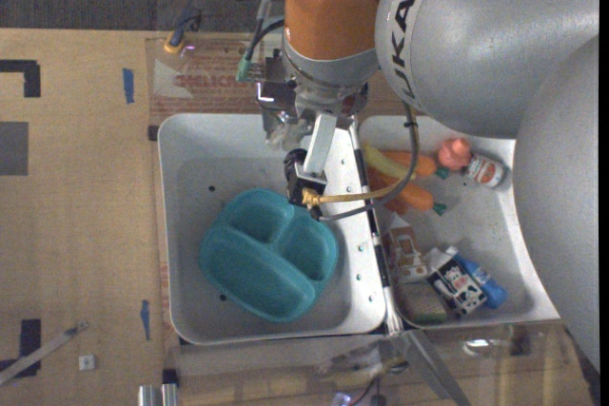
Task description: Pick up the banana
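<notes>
The banana lies in the right bin near its top left corner, partly hidden by the arm's bracket and a grey cable. It rests against two orange carrots. My gripper hangs below the wrist over the far edge of the left bin, to the left of the banana and apart from it. I see nothing between its fingers, which are mostly hidden under the wrist.
A teal divided plate fills the near middle of the left bin. The right bin also holds a small bottle with a pink cap, a printed carton and a blue packet. The bins share a wall.
</notes>
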Controlling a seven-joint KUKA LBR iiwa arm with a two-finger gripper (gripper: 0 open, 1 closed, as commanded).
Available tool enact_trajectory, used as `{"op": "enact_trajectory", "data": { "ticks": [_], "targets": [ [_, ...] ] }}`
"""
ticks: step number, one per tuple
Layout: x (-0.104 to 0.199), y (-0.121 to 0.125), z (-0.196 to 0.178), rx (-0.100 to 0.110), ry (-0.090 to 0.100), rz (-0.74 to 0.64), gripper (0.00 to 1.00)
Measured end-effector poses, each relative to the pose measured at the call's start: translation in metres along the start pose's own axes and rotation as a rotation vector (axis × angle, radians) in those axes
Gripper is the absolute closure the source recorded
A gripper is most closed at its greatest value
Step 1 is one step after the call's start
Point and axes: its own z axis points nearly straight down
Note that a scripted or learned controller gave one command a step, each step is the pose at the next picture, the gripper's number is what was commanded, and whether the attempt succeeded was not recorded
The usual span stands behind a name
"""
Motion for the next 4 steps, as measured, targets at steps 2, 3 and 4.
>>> {"op": "enact_trajectory", "data": {
  "ticks": [2, 3, 4],
  "targets": [
    [0.008, 0.048, -0.074, -0.006, 0.0, 0.13, 1.0],
    [0.01, 0.048, -0.085, -0.008, 0.0, 0.126, 1.0],
    [0.032, 0.017, -0.116, -0.004, 0.001, 0.323, 1.0]
  ]
}}
